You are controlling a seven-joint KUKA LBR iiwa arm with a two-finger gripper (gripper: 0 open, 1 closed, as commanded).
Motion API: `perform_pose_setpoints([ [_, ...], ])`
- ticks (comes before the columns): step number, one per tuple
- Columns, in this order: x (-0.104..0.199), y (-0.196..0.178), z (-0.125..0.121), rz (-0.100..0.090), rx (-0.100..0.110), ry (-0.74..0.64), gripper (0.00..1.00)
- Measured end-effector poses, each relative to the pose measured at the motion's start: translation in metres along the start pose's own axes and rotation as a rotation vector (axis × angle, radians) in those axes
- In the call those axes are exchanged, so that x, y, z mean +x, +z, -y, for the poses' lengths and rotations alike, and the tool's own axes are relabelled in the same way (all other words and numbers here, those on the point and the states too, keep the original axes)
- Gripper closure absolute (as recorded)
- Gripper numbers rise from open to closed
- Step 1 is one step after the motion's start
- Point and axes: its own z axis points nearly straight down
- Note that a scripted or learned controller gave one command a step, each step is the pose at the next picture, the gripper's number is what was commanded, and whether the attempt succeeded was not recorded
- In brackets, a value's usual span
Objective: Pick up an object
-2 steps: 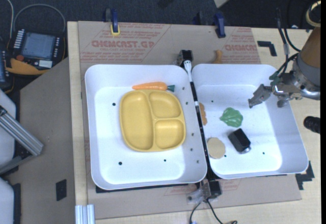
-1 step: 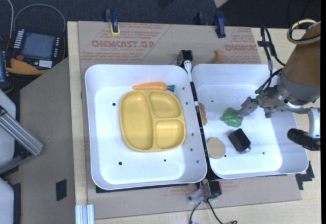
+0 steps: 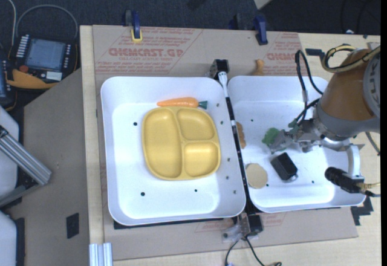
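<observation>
My gripper [image 3: 289, 141] is low inside the right bin [image 3: 314, 92], reaching in from the right. Its tip sits just to the right of a small green object [image 3: 270, 136], touching or nearly touching it; I see nothing held. A black block [image 3: 283, 166] lies on the bin floor just below the gripper. A round tan disc [image 3: 256, 175] rests near the bin's front left corner. A small brown piece [image 3: 240, 135] lies against the left wall.
The left bin [image 3: 121, 156] holds a yellow divided plate [image 3: 180, 141], with an orange carrot [image 3: 179, 102] behind it. A ridge [image 3: 233, 132] separates the two bins. The arm's grey and orange body [image 3: 351, 98] hangs over the right bin's right side.
</observation>
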Motion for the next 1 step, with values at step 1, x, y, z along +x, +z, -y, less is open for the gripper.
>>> perform_pose_setpoints([
  [1, -0.001, -0.0146, -0.0023, 0.004, -0.01, 0.001, 1.0],
])
